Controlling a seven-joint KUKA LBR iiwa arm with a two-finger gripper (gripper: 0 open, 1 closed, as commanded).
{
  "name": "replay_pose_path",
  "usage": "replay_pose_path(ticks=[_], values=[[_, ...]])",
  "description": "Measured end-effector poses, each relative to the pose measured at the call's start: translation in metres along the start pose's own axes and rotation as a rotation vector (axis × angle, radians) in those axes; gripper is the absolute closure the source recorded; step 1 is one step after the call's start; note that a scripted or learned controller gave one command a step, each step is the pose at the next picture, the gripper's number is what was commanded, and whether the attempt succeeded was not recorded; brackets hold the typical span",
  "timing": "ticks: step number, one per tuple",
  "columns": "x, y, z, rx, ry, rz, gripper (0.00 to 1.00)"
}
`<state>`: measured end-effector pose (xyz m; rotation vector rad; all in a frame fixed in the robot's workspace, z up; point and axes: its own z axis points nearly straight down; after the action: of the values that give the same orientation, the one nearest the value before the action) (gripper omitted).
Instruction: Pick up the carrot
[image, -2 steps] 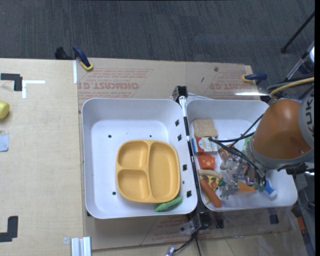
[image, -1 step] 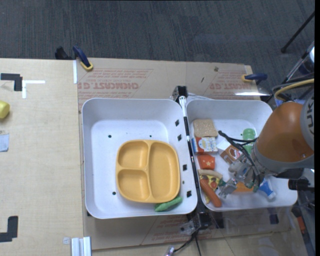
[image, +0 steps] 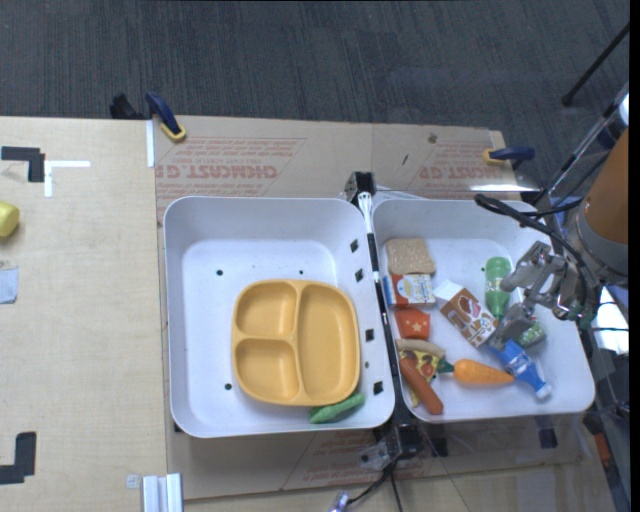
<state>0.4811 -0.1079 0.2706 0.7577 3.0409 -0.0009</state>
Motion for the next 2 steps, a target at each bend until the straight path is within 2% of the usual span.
replay_pose_path(ticks=[1, 2], values=[[0.003, 0.001, 0.089, -0.001, 0.005, -0.461, 0.00], [-0.003, -0.011, 0.178, -0.002, 0.002, -0.633, 0.00]])
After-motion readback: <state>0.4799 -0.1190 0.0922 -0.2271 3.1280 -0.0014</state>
